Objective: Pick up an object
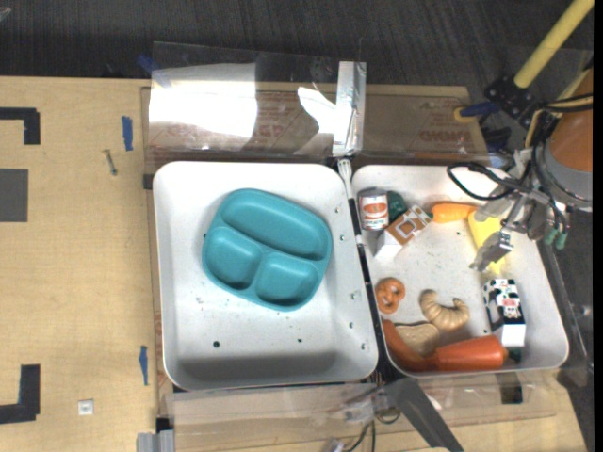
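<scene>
While the gripper (pixel 497 248) hangs over the right bin (pixel 546 285) near the yellow piece (pixel 482 228), can't really tell its jaw state.

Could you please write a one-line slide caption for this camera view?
Gripper hovers over right bin of toy food; teal tray lies in left bin.

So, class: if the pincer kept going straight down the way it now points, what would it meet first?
Most likely the yellow piece lying right under the pincer in the right bin, or the bare bin floor just beside it. Depth is hard to judge from this slanted view.
</scene>
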`<act>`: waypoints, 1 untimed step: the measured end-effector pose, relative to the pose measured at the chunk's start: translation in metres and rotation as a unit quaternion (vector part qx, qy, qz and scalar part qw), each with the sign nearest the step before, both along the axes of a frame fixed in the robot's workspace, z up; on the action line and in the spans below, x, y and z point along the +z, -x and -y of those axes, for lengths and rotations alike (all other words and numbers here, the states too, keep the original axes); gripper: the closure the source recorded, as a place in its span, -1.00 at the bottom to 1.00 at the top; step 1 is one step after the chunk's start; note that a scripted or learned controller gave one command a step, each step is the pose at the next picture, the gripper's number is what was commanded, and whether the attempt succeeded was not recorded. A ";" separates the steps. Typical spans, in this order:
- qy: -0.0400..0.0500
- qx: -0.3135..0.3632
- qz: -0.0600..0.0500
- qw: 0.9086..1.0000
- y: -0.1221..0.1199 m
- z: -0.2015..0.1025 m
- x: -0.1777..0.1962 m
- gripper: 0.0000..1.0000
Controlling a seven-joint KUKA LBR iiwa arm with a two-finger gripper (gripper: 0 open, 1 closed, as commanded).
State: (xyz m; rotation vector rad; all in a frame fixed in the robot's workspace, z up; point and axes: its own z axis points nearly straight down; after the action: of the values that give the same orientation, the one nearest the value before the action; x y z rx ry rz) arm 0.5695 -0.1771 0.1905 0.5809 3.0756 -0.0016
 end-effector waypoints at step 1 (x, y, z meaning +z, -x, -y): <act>0.000 0.085 -0.002 0.996 -0.030 0.037 -0.094 -1.00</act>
State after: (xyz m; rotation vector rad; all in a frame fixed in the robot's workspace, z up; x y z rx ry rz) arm 0.5997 -0.2139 0.0963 0.3184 3.1177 0.0002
